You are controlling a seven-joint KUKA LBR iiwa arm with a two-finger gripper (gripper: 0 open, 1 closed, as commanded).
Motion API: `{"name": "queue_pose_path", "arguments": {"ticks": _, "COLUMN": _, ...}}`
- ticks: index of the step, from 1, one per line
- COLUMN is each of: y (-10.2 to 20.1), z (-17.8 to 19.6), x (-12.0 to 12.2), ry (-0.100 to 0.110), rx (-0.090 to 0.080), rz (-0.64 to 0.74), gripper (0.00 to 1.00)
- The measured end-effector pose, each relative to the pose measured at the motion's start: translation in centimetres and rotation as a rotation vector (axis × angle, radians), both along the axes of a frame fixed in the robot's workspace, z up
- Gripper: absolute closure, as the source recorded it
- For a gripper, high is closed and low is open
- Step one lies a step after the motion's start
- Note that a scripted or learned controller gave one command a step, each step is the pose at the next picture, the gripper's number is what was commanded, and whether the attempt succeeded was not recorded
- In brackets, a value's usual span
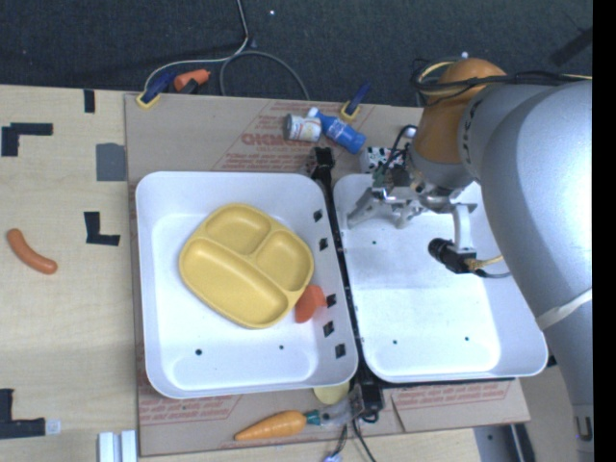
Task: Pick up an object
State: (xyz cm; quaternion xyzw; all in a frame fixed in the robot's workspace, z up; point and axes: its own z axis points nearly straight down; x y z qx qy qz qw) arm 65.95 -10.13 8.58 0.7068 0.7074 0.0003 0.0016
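Yellow divided tray (246,263) flat in left bin (159,258), orange piece (309,304) alongside

The lower right corner of the right bin (438,359) is covered by the grey arm (539,191), whose bulk is cut off at the right edge. The end effector (390,205) is seen near the far left corner of that bin, but its fingertips are too small and cluttered to be made out. An orange piece (309,303) is partly tucked under the rim of the yellow divided plate (245,263) in the left bin (159,248). A pale yellow object (330,392) is mostly hidden beneath the left bin's near rim. White pieces (115,444) are cropped by the bottom edge.
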Motion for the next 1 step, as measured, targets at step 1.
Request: {"name": "queue_pose_path", "arguments": {"ticks": 1, "y": 0.62, "z": 0.00, "x": -0.65, "ry": 0.000, "rx": -0.002, "rz": 0.000, "gripper": 0.00}}
